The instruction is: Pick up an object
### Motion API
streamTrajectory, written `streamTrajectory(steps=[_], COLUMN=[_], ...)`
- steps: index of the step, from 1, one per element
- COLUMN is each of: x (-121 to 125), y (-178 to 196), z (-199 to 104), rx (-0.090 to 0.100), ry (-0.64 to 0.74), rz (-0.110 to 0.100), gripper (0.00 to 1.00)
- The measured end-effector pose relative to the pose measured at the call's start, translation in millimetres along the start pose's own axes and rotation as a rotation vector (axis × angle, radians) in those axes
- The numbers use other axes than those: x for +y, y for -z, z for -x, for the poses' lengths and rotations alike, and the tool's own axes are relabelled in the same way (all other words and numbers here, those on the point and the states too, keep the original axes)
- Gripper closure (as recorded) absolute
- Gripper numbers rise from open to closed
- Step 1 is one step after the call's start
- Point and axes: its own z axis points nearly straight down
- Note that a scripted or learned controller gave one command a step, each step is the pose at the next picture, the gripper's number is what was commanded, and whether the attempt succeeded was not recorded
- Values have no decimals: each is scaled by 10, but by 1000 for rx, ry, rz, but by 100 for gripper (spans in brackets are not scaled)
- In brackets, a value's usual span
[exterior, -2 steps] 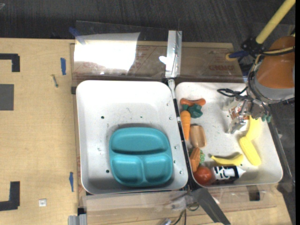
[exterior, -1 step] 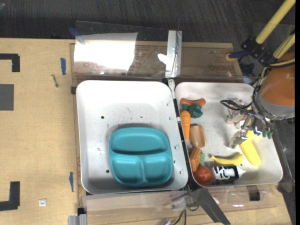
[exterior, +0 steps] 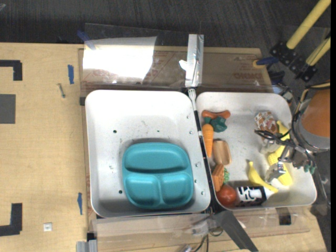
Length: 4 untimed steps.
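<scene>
The gripper (exterior: 277,150) hangs over the right bin (exterior: 239,103) at its three o'clock side; how far it is open cannot be told. Just beside it, a banana (exterior: 261,178) lies with its long axis running from ten toward four o'clock. A teal tray (exterior: 156,174) sits in the left bin (exterior: 105,114).

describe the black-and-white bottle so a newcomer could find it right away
Go to the right-hand white bin and follow its near edge. The bottle lies on its side there, between a red tomato and a yellow banana; nothing else there is black with white markings.
</scene>
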Motion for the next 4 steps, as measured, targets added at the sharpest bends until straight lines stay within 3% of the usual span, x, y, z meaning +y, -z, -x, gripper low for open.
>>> streamTrajectory(steps=[1,2,3,4], x=[212,-24,-128,218], y=[-16,-14,-5,-15], z=[856,513,48,823], rx=[-2,4,2,-2], ry=[170,175,286,257], rz=[2,2,1,2], gripper=[0,0,0,0])
